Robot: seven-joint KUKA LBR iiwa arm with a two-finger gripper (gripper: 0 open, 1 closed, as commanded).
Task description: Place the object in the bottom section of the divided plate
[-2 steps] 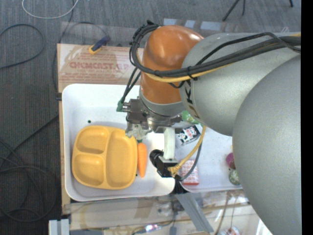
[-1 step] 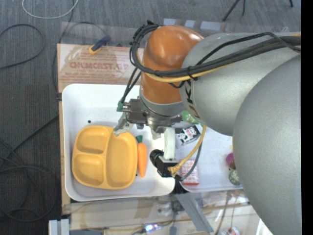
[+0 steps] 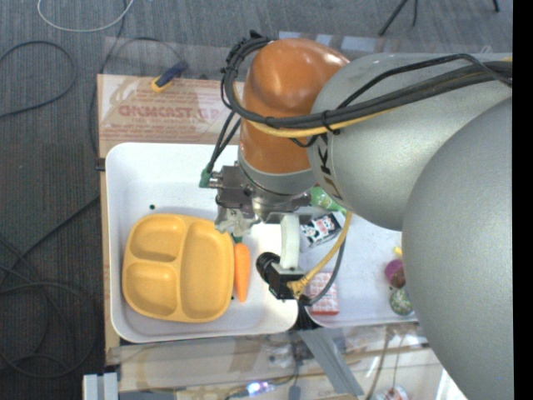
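Just one carrot (image 3: 241,272); one divided plate (image 3: 177,267) touching.

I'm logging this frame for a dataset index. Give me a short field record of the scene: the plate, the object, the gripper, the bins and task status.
plate: yellow divided plate, three sections, lying in the left bin
object: orange carrot, lying on the bin floor along the plate's right edge, outside every section
gripper: gripper just above the carrot's upper end; grasp cannot be judged
right bin: right bin holds small items, partly hidden by the arm
task status: carrot not yet in a plate section
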